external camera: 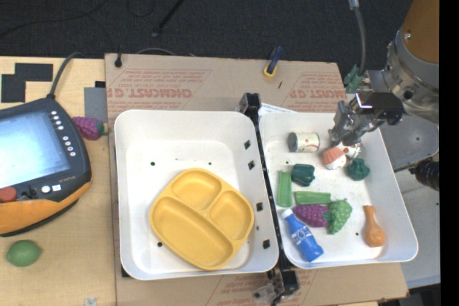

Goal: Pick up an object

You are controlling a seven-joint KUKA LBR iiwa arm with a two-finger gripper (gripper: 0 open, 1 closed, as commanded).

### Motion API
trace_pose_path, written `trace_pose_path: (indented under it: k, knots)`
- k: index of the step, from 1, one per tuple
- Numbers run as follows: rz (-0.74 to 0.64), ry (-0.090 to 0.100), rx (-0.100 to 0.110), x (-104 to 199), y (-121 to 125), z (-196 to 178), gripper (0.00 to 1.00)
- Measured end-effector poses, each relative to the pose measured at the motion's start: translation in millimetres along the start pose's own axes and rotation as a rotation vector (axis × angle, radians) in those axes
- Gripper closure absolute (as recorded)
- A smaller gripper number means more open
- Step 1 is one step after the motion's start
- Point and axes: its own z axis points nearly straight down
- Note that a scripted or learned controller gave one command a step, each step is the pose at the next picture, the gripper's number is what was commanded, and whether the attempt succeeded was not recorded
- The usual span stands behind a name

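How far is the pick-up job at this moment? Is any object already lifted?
Done: the gripper is down in the right bin, at its far side, right above a small pink and white object. In hand: nothing clearly; whether the object sits between the fingers cannot be told. Left: grasp and lift. The blue bottle, purple grapes and orange gourd lie untouched; the yellow plate lies in the left bin.

Grey arm (412,86) w/ orange band, dark metal tool (349,127), grey cable loop.
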Motion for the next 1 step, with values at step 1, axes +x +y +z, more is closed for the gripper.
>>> trace_pose_path:
  k: [1]
  knots:
    - [-0.009,0.001,-0.006,53.3,2.3,-1.4,1.00]
